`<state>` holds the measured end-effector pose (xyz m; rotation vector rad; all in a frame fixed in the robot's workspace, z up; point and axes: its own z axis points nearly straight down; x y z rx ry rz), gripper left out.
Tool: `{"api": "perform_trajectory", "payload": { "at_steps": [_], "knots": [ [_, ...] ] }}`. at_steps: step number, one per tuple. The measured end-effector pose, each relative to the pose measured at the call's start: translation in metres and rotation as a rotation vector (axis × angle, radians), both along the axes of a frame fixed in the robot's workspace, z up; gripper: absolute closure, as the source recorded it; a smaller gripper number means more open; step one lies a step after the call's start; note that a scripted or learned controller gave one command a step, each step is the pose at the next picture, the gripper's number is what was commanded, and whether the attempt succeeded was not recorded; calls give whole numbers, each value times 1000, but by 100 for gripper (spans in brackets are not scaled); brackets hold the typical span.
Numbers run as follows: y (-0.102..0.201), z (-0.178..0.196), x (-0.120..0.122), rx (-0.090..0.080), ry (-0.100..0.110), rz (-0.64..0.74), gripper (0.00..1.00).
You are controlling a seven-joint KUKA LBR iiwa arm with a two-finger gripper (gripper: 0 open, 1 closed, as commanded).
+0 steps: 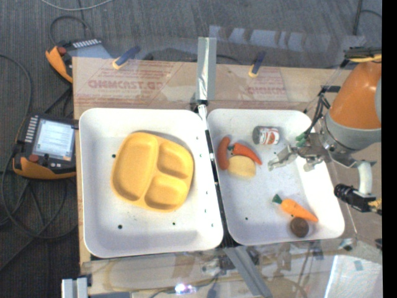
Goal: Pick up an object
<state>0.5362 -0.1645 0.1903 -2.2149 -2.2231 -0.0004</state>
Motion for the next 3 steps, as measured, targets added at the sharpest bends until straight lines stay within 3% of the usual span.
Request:
{"api": "perform_trajectory", "payload": {
  "at_steps": [1, 2, 3],
  "knots": [
    [-35, -101, -49, -3, -12, -51, 0],
    [-36, -91, -47, -5, -16, -51, 100],
    [-2, 3, -33, -4, 0, -77, 100]
  ]
}}
